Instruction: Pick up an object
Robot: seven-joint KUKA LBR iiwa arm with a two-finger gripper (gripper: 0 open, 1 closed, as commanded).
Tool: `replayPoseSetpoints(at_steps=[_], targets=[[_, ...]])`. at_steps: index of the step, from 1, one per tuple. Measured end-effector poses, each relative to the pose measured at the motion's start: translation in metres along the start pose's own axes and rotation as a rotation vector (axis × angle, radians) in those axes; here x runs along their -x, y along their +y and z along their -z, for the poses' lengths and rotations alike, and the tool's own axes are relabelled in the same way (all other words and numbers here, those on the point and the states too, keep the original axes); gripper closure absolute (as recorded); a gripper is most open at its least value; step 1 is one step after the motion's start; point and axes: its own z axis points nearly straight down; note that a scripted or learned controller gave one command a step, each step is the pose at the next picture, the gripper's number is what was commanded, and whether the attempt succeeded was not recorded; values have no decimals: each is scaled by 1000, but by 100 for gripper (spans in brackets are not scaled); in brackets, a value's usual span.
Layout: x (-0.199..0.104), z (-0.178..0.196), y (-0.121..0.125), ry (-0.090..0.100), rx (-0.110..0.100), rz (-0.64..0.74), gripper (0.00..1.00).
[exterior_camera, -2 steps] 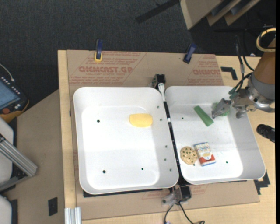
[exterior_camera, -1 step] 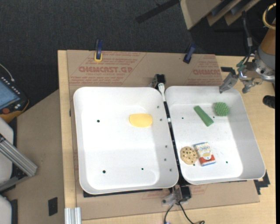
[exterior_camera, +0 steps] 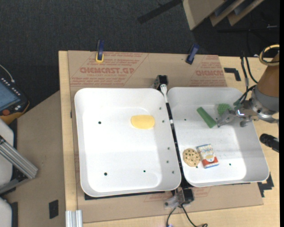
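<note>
Nearby, the hand (exterior_camera: 225, 116), grip unreadable, hovers beside the green block (exterior_camera: 205, 117) lying diagonally, upper-left to lower-right.

— What is cut off by the frame?

— The arm (exterior_camera: 270, 88) is cropped by the right edge, so only its wrist end is seen. A blue-screened device (exterior_camera: 9, 98) is clipped at the left edge, as are metal rails (exterior_camera: 15, 157) below it. Brown shapes (exterior_camera: 222, 12) are cut at the top.

— And what is hidden or unclear?

— Part of the light green object (exterior_camera: 223, 107) is covered by the gripper (exterior_camera: 227, 116); its form cannot be told. Whether the fingers are spread or closed cannot be made out. The print on the small box (exterior_camera: 207, 155) is too small to be read. The lettering on the cardboard (exterior_camera: 106, 69) is partly covered by the left bin (exterior_camera: 88, 146).
</note>
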Motion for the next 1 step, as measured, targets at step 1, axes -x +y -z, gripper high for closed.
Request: replayPoseSetpoints(at_steps=[1], targets=[[-20, 143, 82, -11, 34, 9, 0]])
